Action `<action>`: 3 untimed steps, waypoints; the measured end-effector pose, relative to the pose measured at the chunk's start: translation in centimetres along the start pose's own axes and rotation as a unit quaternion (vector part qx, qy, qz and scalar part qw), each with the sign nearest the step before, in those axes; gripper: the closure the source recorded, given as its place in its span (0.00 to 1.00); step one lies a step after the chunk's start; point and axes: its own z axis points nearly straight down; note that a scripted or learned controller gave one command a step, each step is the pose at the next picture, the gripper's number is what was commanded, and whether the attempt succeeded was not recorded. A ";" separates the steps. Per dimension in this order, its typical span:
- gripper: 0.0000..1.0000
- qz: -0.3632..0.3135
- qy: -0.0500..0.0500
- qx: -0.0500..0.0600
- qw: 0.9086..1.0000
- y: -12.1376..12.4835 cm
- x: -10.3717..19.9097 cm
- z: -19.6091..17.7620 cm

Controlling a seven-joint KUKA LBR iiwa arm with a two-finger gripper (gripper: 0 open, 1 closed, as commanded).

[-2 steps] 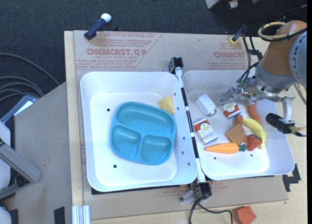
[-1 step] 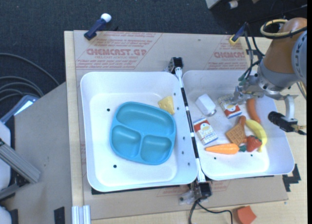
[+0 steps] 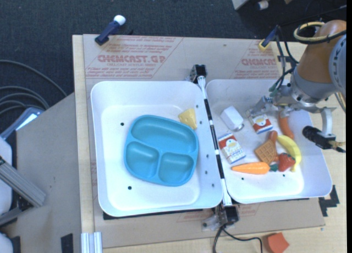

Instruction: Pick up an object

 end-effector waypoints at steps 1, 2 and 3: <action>0.00 0.000 0.000 0.004 1.000 4.2 -0.5 1.5; 0.00 0.000 -0.001 0.004 1.000 4.2 -1.8 1.5; 0.00 -0.001 0.001 0.005 1.000 4.2 -2.1 1.5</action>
